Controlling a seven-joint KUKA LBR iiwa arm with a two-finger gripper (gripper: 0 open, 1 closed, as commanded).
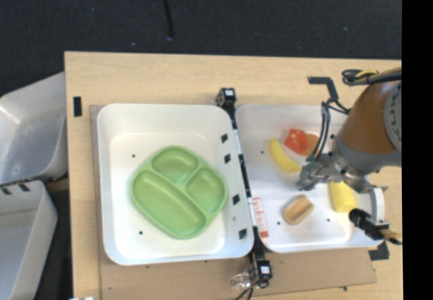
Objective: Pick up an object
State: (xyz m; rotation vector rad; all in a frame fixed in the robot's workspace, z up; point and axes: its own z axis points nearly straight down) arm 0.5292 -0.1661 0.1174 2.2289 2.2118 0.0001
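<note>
The right bin holds a yellow banana-shaped piece, a red-orange piece, a tan bread-roll piece and a yellow block. My gripper hangs low over this bin, between the banana piece and the roll, just left of the yellow block. The arm's grey wrist and orange band cover the bin's right part. Nothing shows between the fingers.
The left bin carries a green divided plate. A black-clipped divider runs between the bins. Cables loop by the arm at the back right. The wooden bench surrounds both bins.
</note>
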